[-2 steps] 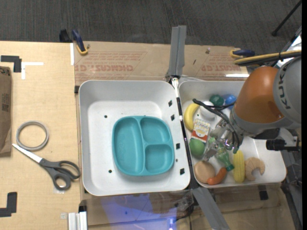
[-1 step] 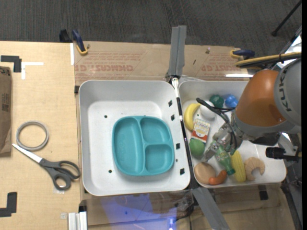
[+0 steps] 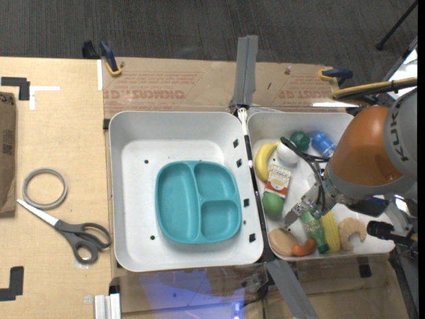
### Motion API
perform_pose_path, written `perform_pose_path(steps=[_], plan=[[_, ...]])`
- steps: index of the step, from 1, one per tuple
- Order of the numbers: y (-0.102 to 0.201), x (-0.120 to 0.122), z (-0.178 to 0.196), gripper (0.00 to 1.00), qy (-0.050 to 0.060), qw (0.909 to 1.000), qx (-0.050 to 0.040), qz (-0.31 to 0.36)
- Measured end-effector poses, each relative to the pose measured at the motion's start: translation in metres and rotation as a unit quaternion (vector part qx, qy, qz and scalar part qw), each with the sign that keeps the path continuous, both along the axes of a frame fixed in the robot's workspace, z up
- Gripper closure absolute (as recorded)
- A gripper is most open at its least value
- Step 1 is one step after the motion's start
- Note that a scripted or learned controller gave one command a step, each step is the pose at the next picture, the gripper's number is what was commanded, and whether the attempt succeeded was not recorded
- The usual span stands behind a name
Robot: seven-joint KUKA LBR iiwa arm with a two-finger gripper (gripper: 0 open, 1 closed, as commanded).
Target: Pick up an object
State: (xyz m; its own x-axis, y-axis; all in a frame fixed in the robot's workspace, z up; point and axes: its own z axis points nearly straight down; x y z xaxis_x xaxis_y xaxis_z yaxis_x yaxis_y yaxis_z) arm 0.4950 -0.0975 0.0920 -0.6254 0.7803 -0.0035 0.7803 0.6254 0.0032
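Gripper (image 3: pixel 302 212): low in the right bin (image 3: pixel 345 251), over its toys; whether it is open, closed or gripping cannot be told.
Arm: grey links, orange band (image 3: pixel 366 153), letters "KU" on the casing.
Beside gripper: green bottle (image 3: pixel 313 230) and yellow corn cob (image 3: pixel 330 230) just below; green apple (image 3: pixel 272 205) left of it.
Up-left of gripper: banana (image 3: pixel 263 158), white labelled bottle (image 3: pixel 281 171).
Below gripper: tan bread piece (image 3: pixel 282 242); croissant (image 3: pixel 352 231) toward the right.
Left bin (image 3: pixel 133 131): white plastic, holding a teal three-compartment plate (image 3: pixel 198 201).
Bench, far left of gripper: scissors (image 3: pixel 66 230), tape roll (image 3: pixel 44 187).
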Motion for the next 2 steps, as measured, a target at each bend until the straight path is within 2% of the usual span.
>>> perform_pose_path(steps=[1, 2], plan=[[-0.040, 0.097, 0.000, 0.00, 0.002, 0.9995, -0.0005, -0.031], [-0.042, 0.021, 0.000, 0.00, 0.003, 0.9955, 0.0000, -0.095]])
